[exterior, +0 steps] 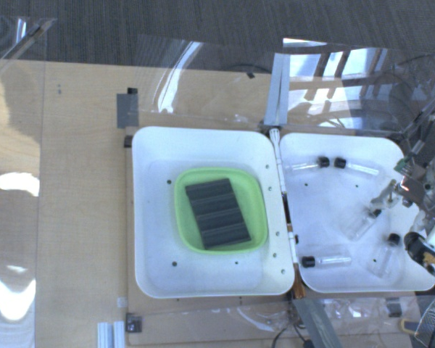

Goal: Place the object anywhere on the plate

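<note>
A dark grey ribbed block lies flat on the green plate, which sits in the middle of the left bin. The block is turned slightly askew and lies within the plate's rim. My gripper hangs over the right part of the right bin, far from the plate. It points down and left from the arm at the view's right edge. I see nothing of the block in the gripper.
Several clear tubes with black caps lie in the right bin: two near its back edge, one at the front, others near the gripper. A grey post stands behind the bins' join.
</note>
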Robot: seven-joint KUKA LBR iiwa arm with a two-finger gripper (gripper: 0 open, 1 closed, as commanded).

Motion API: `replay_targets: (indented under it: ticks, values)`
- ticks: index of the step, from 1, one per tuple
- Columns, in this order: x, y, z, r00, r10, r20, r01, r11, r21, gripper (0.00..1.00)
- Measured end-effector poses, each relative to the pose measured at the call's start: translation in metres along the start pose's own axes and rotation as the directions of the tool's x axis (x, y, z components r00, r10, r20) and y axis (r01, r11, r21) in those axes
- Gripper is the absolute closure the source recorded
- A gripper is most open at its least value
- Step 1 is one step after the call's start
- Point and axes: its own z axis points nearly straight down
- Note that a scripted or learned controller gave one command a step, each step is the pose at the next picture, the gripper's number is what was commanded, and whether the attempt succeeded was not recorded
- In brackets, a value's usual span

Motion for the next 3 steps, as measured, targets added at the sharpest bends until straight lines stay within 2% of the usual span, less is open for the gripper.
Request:
replay_targets:
  ticks: [1,2,3]
  values:
    - [0.012,-0.007,-0.082,0.988,0.154,-0.001,-0.154,0.988,-0.005,0.0]
    - [-0.001,0.0,-0.05,0.969,0.247,0.001,-0.247,0.969,0.001,0.0]
    - [-0.005,0.005,-0.135,0.87,0.492,-0.002,-0.492,0.87,-0.006,0.0]
